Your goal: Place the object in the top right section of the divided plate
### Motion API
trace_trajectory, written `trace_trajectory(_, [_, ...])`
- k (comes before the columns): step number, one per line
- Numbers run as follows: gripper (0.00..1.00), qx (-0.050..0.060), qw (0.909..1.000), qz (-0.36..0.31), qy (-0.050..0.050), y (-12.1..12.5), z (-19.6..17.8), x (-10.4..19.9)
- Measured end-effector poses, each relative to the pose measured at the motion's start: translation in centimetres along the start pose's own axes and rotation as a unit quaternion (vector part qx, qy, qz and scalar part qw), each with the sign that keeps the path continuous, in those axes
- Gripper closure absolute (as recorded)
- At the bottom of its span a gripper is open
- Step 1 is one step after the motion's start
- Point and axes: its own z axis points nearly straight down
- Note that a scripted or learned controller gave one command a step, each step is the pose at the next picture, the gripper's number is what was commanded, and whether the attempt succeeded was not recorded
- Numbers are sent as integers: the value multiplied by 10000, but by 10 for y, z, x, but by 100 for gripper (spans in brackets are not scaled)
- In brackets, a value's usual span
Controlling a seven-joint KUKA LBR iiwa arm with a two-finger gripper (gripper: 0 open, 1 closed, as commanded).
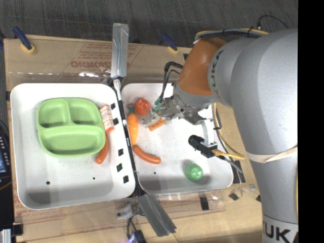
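We see a light green divided plastic plate (70, 127), smooth and matt. The two shallow white plastic bins (30, 186) look smooth with a dull sheen. The orange carrot-shaped toy (133, 127) and green round toy (193, 172) read as glossy plastic. We note the grey robot arm shell (258, 85) as smooth satin. The brown cardboard-like desk (61, 52) looks matt.

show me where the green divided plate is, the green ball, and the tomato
green divided plate (68, 135): camera view, on its large lower section, in the left bin.
green ball (193, 172): camera view, on its rounded top.
tomato (142, 106): camera view, on its red middle.
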Motion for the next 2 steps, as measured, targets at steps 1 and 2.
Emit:
trace_trajectory(1, [100,-32,9983,-586,-9,18,3,-13])
trace_trajectory(2, [100,-30,9981,-611,-11,19,-7,-13])
